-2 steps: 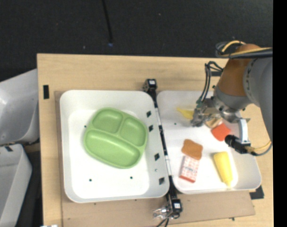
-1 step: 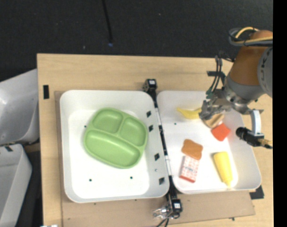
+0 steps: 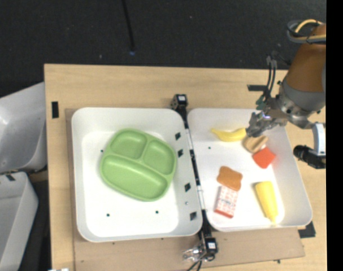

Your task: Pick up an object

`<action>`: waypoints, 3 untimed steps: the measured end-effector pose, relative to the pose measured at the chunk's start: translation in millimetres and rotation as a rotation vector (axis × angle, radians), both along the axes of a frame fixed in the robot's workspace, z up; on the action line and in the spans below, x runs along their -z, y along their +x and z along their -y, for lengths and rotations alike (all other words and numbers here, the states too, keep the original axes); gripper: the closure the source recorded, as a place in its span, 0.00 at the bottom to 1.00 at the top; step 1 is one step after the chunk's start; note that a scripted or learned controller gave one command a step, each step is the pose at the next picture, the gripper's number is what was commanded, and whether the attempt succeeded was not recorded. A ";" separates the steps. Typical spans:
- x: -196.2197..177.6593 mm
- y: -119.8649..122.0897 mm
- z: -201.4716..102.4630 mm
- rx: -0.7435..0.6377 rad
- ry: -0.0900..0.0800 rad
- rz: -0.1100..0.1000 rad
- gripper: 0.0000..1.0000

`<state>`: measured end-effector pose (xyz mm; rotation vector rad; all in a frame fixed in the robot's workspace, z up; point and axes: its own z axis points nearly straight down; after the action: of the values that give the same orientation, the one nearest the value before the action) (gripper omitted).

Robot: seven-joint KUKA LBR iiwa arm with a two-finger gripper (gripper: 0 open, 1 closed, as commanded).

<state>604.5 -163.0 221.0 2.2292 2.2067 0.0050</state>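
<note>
Bearing two bins [image 3: 81, 151], pale bench [image 3: 114, 86] (dark floor [image 3: 160, 21]).

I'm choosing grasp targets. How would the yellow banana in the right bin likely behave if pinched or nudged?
The banana looks like smooth toy plastic, so probably stiff, light and a bit slippery. Its curved shape lies flat, so a nudge would likely spin or slide it, not roll it. The hand sits at its right end.

Two white bins [image 3: 81, 151] sit on a pale wood bench [image 3: 131, 81]. The left one holds a light green divided plate [image 3: 138, 164]. In the right bin: a yellow banana [image 3: 228, 134], a tan roll [image 3: 254, 144], an orange-red block [image 3: 264, 157], a brown-orange piece [image 3: 230, 177], a red-and-white patterned packet [image 3: 226, 201], and a yellow piece [image 3: 266, 199] at five o'clock.
</note>
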 end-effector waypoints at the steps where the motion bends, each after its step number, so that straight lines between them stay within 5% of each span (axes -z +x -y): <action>1: 17.1 0.1 1.7 0.004 -0.002 -0.006 1.00; 3: -3.4 -27.0 -90.0 -0.017 0.003 -0.005 1.00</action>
<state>577.5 -73.0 224.4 2.2140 2.2297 0.0034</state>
